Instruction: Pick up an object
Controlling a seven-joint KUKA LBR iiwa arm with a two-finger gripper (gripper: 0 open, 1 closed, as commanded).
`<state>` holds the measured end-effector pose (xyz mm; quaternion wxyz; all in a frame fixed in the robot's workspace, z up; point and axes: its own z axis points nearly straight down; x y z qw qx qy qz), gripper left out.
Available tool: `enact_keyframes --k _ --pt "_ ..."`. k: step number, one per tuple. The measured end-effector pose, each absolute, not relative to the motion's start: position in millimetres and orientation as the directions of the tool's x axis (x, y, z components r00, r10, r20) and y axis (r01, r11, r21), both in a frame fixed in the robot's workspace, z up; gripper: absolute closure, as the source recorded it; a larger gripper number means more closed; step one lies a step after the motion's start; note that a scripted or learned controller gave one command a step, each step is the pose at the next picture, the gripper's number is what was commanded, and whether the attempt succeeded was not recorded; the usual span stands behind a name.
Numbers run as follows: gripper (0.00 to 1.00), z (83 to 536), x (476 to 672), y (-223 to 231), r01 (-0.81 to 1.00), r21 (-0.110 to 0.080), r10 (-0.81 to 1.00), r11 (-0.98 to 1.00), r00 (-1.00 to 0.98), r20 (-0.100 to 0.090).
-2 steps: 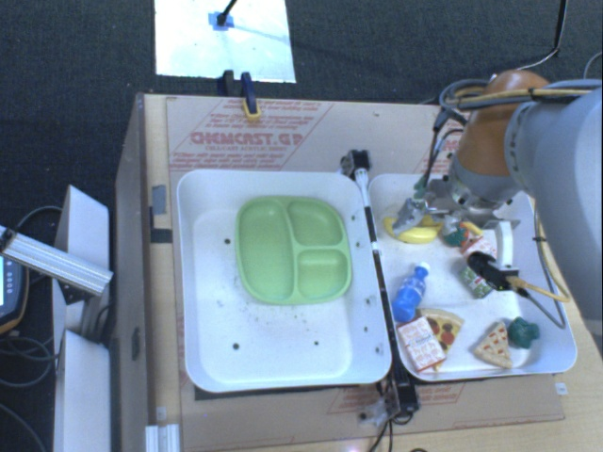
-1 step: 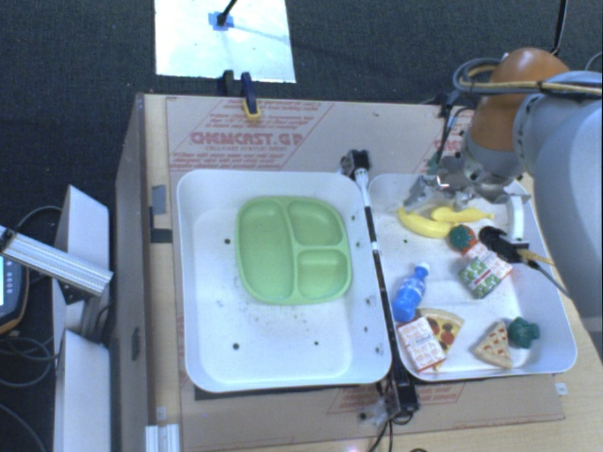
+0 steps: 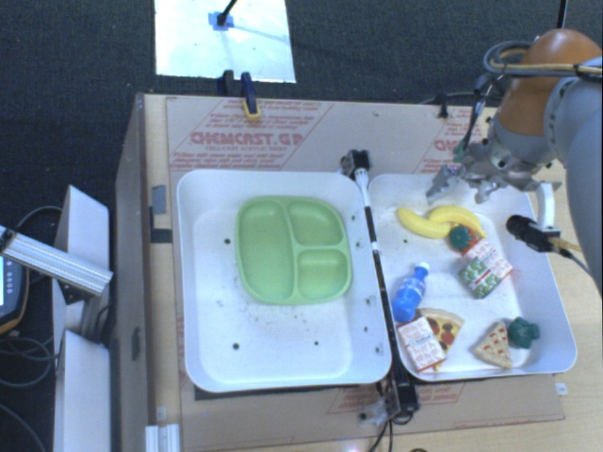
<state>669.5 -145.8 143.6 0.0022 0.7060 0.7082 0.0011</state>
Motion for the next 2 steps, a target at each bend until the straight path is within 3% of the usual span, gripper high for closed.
enact_keyframes --k 1,2 --pt "0.00 93.5 667.9 -146.6 1.000 0.022 1.000 0.005 -0.005 -0.008" --pt "1.00 106.4 670.1 -146.9 1.000 0.030 1.000 0.009 -0.009 -0.011"
